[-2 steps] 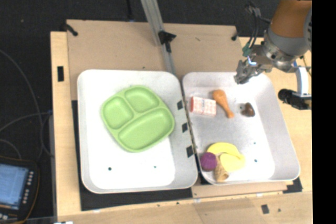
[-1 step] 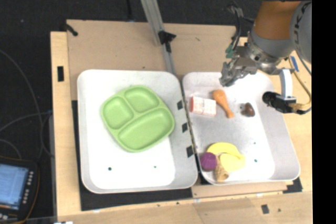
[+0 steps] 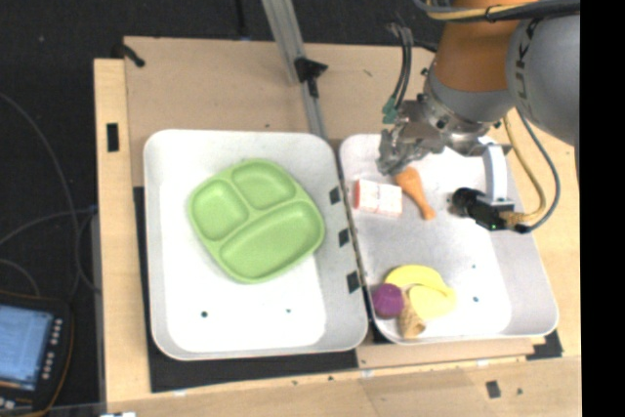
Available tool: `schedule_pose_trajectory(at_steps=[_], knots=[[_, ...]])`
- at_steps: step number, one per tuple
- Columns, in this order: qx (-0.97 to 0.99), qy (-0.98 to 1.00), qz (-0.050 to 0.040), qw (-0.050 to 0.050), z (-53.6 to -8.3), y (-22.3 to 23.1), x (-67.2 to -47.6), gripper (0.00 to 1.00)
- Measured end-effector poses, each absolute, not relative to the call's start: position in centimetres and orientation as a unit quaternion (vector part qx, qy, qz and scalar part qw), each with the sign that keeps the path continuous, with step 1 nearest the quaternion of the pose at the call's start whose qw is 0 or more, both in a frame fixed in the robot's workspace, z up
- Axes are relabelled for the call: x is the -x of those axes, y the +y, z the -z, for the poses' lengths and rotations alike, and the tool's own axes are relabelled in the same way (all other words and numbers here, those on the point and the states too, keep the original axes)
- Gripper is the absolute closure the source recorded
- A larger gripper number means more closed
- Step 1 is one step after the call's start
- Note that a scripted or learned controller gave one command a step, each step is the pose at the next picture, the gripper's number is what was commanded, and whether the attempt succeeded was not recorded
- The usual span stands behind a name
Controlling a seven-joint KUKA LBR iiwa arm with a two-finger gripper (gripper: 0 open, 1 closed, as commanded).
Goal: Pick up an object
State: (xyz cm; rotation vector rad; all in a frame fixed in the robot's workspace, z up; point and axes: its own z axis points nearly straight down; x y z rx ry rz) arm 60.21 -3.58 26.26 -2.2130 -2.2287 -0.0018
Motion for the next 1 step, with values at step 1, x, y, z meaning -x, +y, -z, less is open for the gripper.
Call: schedule_pose_trajectory(at_steps=[1], knots=[[0.705, -0.71, 0.0003, 0.001, -24.96, 1.86, -58.79, 1.0]])
